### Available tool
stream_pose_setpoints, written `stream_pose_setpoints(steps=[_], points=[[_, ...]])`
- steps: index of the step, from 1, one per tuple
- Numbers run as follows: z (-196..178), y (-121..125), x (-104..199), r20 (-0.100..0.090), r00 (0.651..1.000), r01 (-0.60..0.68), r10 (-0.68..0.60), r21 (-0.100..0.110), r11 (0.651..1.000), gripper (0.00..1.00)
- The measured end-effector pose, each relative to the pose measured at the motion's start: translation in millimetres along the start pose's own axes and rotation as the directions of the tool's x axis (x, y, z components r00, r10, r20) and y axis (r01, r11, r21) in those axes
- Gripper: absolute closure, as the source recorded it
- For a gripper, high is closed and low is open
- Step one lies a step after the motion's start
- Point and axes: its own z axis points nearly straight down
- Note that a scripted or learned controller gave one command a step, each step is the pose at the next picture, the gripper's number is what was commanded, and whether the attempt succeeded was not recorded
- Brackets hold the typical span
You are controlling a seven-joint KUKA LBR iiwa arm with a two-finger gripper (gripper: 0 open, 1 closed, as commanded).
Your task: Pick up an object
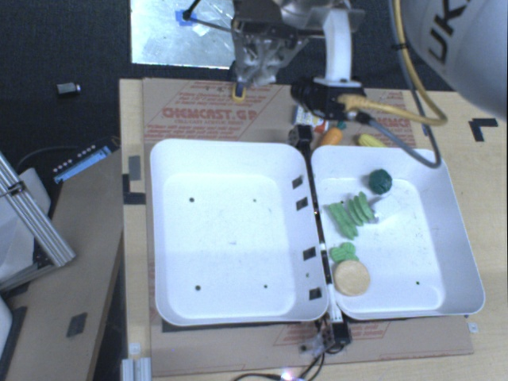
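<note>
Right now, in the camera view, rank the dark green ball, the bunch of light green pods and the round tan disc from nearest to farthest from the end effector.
The end effector hangs past the bins' far edge, above the cardboard.
1. Dark green ball, far part of the right bin.
2. Bunch of light green pods, mid right bin, near the divider.
3. Round tan disc, near corner of the right bin.

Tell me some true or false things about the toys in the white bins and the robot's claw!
1. The dark green ball sits in the right bin. True.
2. The tan round disc lies in the left bin. False: it lies in the right bin, near its front left corner.
3. The claw is above the bench, beyond the bins' far edge. True.
4. The claw is holding the light green beans. False: the beans lie in the right bin, far from the claw.
5. An orange piece lies outside the bins, just behind them. True.
</note>
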Motion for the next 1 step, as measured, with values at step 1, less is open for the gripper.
stream_pose_setpoints(steps=[1], points=[[1.0,79.3,-2.9,0.002,1.0,-0.009,0.009,-0.007,1.0,1.0]])
